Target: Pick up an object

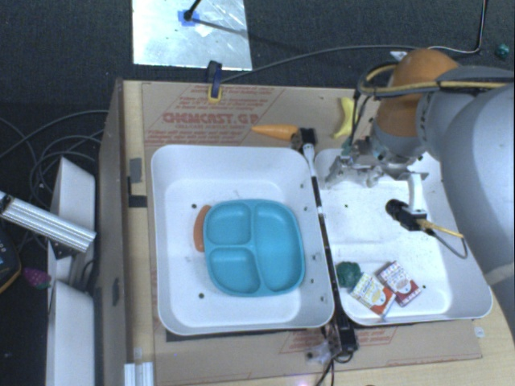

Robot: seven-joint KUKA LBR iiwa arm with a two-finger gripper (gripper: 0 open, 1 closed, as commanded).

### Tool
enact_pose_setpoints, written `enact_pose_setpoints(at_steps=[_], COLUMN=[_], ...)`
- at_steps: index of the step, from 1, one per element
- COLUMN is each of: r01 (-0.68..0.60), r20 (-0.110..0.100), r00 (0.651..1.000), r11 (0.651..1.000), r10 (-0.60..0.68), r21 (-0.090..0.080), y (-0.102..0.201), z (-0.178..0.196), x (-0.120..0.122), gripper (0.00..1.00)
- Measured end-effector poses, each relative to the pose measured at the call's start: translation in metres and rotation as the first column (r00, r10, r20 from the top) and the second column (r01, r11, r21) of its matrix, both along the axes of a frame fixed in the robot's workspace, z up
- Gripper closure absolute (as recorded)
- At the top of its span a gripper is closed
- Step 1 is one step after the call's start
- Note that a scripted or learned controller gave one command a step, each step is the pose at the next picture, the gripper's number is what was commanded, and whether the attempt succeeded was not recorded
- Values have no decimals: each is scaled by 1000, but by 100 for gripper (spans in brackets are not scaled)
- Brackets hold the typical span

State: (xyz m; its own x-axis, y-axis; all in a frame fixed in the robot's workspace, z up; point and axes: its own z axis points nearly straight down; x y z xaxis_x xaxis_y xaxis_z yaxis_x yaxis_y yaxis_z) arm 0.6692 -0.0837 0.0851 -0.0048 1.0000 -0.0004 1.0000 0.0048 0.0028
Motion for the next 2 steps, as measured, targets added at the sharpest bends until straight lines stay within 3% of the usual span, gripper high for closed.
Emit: enact_pose_setpoints(at_steps=[2], r01=[3], r20=[0], r00=[1000], r11=[1000], r10=[-3], r21=[-1], y=[-5], z=[0], x=[0], gripper=[0])
